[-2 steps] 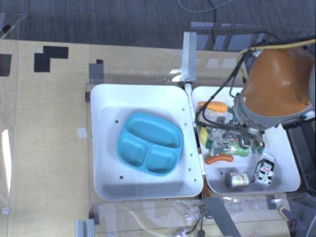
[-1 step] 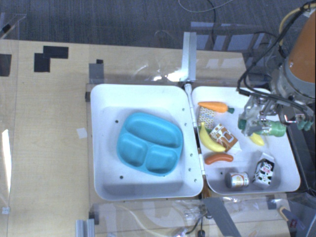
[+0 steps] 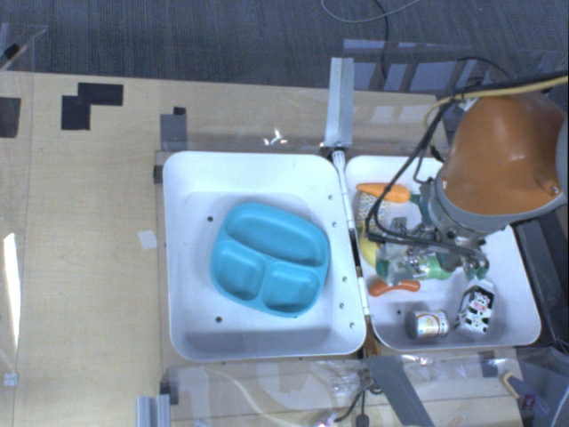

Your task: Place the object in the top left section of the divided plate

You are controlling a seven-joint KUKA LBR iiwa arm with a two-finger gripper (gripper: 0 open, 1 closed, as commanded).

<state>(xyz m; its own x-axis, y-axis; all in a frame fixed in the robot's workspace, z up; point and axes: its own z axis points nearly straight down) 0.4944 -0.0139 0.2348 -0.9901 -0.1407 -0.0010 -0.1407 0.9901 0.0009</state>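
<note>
1. Over the right bin (image 3: 524, 327), we see the arm's orange band (image 3: 502, 154) looming above a clutter of small things, with the tool (image 3: 418, 252) lowered among them; whether it is wide, narrow or gripping anything, we cannot tell.
2. Which piece is the task's object we cannot say: beneath and beside the tool lie an orange piece (image 3: 387, 191), a yellow piece (image 3: 369, 254), a green piece (image 3: 425, 269), a small orange piece (image 3: 391, 286), a metal can (image 3: 428, 325) and a black-and-white carton (image 3: 476, 310), none visibly lifted.
3. We judge the crowding the chief risk: a closing tool could catch two neighbours at once or nudge one aside and come up bare.
4. Across the divider, the blue divided plate (image 3: 269, 258) sits tilted in the left bin (image 3: 191, 327), so its top left section is easy to mistake; a release off-target could land the object in a neighbouring section.
5. We also note cables (image 3: 418, 163) hanging near the wrist, which could snag during the crossing.
</note>
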